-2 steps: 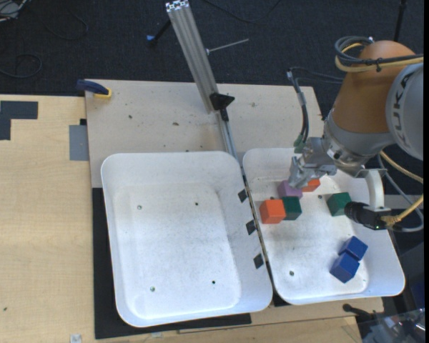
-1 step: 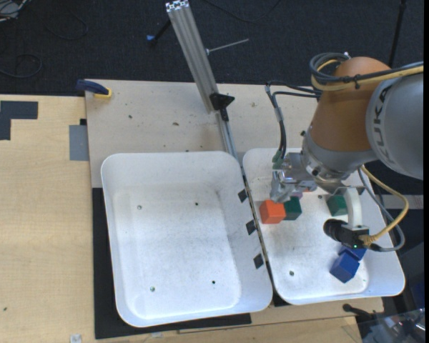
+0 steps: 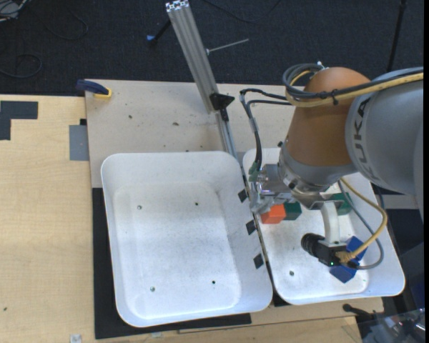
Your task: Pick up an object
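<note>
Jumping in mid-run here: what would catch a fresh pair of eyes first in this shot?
The big grey arm with its orange band dominates the right side, hanging over the right bin. Just below its wrist, the gripper sits near that bin's left edge, right by an orange-red block with a green piece beside it. A blue object lies nearer the bin's front.

Premises present as a robotics laboratory. A grey industrial arm (image 3: pixel 386 141) with an orange band stands over a pale wooden table (image 3: pixel 36 213) carrying two shallow white bins (image 3: pixel 171 170). An aluminium extrusion post (image 3: pixel 196 56) rises from the table, cables (image 3: pixel 11 2) trail across dark carpet (image 3: pixel 286 20), and a blue-handled clamp (image 3: pixel 94 88) grips the table's edge.
</note>
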Robot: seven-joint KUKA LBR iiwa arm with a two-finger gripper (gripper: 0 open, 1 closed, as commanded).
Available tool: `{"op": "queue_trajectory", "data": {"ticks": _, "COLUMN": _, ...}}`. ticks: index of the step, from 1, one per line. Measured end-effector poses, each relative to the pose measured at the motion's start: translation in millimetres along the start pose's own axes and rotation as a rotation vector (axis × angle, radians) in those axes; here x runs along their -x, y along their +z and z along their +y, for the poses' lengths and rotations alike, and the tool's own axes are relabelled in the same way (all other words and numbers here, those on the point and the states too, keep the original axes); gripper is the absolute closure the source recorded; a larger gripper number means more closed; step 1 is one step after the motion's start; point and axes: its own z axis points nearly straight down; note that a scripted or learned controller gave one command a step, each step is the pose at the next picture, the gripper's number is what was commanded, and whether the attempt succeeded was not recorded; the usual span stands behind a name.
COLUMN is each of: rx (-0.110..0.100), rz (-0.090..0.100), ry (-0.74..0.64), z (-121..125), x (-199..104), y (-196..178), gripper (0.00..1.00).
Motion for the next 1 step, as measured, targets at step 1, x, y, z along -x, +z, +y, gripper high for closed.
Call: {"op": "queue_trajectory", "data": {"ticks": 1, "rx": -0.001, "rz": -0.001, "ry": -0.001, "z": -20.2, "x": -51.4, "y": 8.5, "gripper": 1.0}}
